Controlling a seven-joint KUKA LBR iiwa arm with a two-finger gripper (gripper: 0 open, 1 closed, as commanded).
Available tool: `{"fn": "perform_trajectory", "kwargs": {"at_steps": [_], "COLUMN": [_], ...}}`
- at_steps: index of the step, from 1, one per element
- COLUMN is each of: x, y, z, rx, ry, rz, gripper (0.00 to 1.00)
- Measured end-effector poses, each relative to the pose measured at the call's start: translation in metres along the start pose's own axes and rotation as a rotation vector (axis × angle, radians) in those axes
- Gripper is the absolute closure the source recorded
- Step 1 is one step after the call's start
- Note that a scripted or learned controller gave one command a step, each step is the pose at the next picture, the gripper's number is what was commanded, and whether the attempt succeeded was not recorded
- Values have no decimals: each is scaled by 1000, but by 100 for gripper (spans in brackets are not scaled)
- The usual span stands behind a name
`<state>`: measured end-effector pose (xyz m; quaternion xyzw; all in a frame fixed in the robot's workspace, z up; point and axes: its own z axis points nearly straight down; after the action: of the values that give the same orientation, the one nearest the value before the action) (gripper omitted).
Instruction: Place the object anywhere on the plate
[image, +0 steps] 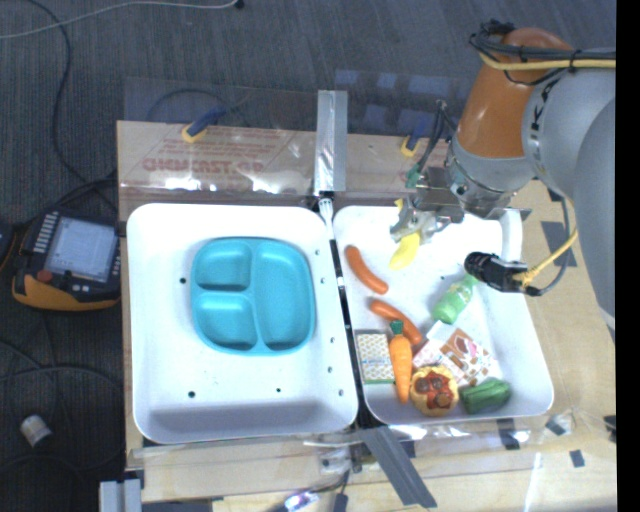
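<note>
Camera view: the grey arm (560, 110) enters from the upper right, its orange band above the wrist, reaching down-left over the right bin (530, 340). The blue plate (252, 297) sits in the left bin (160, 400), left of centre. The fingers (418, 222) pinch a yellow banana (404, 250) near the right bin's upper edge.

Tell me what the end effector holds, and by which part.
The end effector appears to grip a yellow banana-like toy by its upper end, above the right bin.

Two white bins (140, 330), one blue plate (250, 295), two carrots (401, 365), one sausage (365, 268).
</note>
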<state>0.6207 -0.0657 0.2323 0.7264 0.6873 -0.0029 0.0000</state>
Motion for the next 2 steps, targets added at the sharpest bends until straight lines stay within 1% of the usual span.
{"fn": "perform_trajectory", "kwargs": {"at_steps": [1, 2], "x": [77, 135], "y": [-11, -60], "z": [-24, 37], "rx": [-3, 0], "ry": [3, 3], "rz": [-59, -190], "gripper": [100, 100]}}
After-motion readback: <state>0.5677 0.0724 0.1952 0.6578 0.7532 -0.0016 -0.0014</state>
